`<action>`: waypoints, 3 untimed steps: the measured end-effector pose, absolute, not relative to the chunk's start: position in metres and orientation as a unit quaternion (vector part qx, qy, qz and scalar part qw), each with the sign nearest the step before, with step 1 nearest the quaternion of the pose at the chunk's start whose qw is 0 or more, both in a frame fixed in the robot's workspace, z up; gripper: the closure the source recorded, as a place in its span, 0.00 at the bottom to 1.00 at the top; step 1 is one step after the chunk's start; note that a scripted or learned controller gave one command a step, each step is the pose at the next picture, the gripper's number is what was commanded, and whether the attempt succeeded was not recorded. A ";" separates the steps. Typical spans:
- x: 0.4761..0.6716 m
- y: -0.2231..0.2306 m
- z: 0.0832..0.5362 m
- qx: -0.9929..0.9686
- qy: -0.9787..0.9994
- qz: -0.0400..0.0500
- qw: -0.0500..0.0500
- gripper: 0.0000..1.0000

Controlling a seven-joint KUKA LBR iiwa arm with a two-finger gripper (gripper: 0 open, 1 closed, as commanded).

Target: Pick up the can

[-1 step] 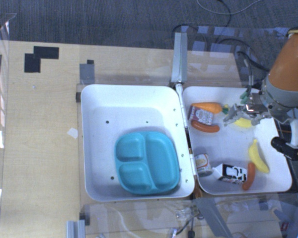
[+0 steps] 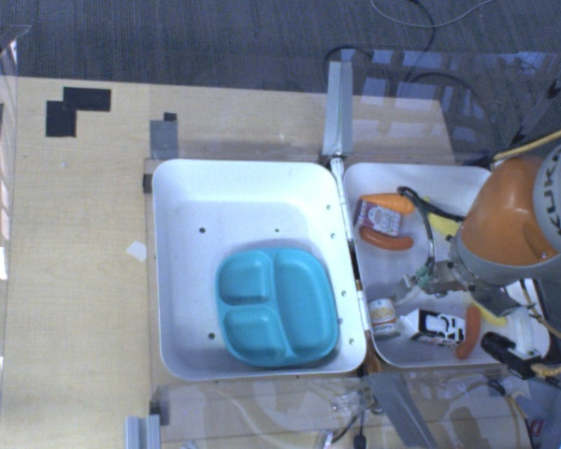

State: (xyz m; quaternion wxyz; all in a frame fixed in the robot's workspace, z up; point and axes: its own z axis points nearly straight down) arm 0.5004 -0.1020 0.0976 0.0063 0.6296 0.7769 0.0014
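The can [image 2: 383,316] sits in the right bin [image 2: 467,178], hard in its near-left corner beside the wall shared with the left bin [image 2: 252,178], where a blue divided plate [image 2: 276,307] lies. It seems to stand upright, its lid facing up, though it is small and I would not swear to it. The jaws [image 2: 425,279] hang over the middle of the right bin, so the can lies just left and nearer the front edge. Whether they are released or clenched, I cannot tell.
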 end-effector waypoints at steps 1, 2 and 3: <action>0.532 -0.103 0.090 0.703 0.711 0.004 0.004 0.00; 0.637 -0.129 0.088 0.764 0.645 0.003 0.003 0.00; 0.590 -0.124 0.089 0.828 0.561 0.004 0.003 0.00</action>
